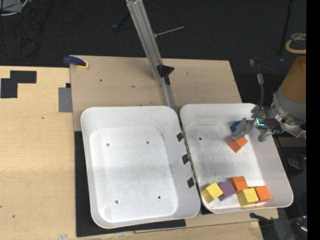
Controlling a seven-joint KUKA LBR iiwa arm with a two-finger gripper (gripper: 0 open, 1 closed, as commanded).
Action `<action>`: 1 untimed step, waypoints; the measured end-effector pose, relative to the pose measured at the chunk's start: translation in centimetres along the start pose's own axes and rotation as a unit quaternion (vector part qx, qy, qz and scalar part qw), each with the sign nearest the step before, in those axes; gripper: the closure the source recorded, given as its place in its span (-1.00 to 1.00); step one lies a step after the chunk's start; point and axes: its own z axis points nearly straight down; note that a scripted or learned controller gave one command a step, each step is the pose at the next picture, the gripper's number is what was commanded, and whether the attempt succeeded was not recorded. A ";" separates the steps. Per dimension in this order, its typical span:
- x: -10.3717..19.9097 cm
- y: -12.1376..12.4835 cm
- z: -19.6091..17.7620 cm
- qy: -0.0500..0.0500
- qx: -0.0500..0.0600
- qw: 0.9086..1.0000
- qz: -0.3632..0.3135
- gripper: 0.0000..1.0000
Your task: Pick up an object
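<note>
The orange block lies in the upper part of the right bin, tilted on its edge, well apart from the other blocks; just above it and touching or nearly touching sits a blue piece, which I cannot tell to be a separate block or part of the tool. The end effector reaches in from the right rim, low over this pair; whether its fingers stand apart or closed, and whether they have hold of anything, I cannot tell, for they blur into the blue piece.

Along the near wall of the same bin lies a cluster: a yellow cube, a purple cube, an orange cube, a second yellow and a second orange, all touching or just beside one another. The left bin sits beside it on the counter.

The step in hand looks to be the approach or grasp at the lone orange block; no lift is yet evident. The next move calls for the fingers to straddle the tilted block squarely, close firmly, then rise straight; a tilted face could slip out sideways.
</note>
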 end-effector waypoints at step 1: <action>-0.1 -0.5 4.4 0.000 0.002 1.000 -0.001 -1.00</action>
